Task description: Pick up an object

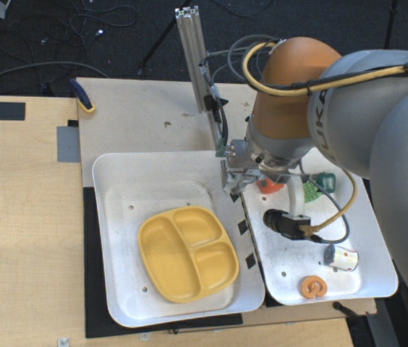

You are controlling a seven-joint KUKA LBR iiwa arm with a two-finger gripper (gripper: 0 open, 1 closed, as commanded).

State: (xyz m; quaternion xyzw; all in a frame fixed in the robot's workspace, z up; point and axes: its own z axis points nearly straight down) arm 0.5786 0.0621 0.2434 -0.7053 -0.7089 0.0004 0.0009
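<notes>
Left bin [117, 194]: one yellow divided plate [188, 255], laid flat, long axis running far-left to near-right, its two small compartments turned toward the right bin [367, 223]. Gripper [236, 179]: placed over the seam between the bins, toward their far end; open or closed cannot be told. Right bin: red piece [269, 186] just beside the gripper, green piece [312, 190], white piece [343, 259], orange ring [312, 288].

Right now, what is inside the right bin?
An orange disc, a white piece, a green item, a red one. The arm covers the far part of the bin.
</notes>
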